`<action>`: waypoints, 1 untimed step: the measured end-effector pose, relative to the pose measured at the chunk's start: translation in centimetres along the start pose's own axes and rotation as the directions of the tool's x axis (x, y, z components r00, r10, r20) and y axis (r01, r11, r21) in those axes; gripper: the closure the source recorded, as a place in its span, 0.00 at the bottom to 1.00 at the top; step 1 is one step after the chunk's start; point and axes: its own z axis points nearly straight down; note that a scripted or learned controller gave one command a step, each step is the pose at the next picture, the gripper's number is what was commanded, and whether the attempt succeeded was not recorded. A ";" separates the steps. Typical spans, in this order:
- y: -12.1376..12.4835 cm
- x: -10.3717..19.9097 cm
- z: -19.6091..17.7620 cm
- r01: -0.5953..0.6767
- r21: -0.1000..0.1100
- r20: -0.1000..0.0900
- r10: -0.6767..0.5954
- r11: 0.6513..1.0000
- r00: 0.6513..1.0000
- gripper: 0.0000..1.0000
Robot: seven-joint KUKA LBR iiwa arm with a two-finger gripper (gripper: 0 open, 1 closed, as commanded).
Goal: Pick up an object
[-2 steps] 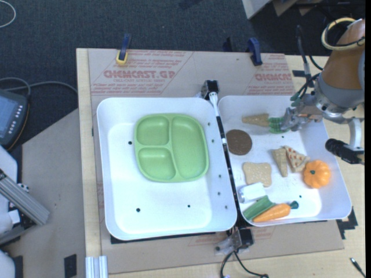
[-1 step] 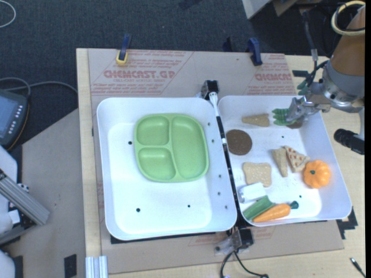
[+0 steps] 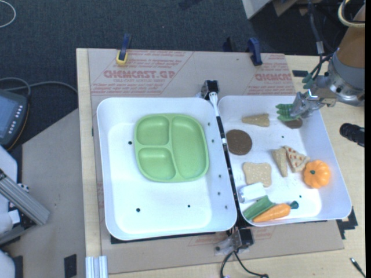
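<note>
Gripper [image 3: 297,110] low at the far edge of the right bin [image 3: 333,172], reached in from the right, apparently to take the green piece [image 3: 285,110] lying under its tip, beside a brown item [image 3: 294,122]. Jaws blurred against the piece: apart or clamped, cannot tell. Pumpkin [image 3: 316,174], carrot [image 3: 271,212], cookie [image 3: 238,141] spread apart for easy picking. Green tray [image 3: 171,147] centred in the left bin [image 3: 116,201].
</note>
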 end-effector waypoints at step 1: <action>0.7 6.1 -0.5 0.005 0.003 -0.004 -0.005 1.000 1.000 1.00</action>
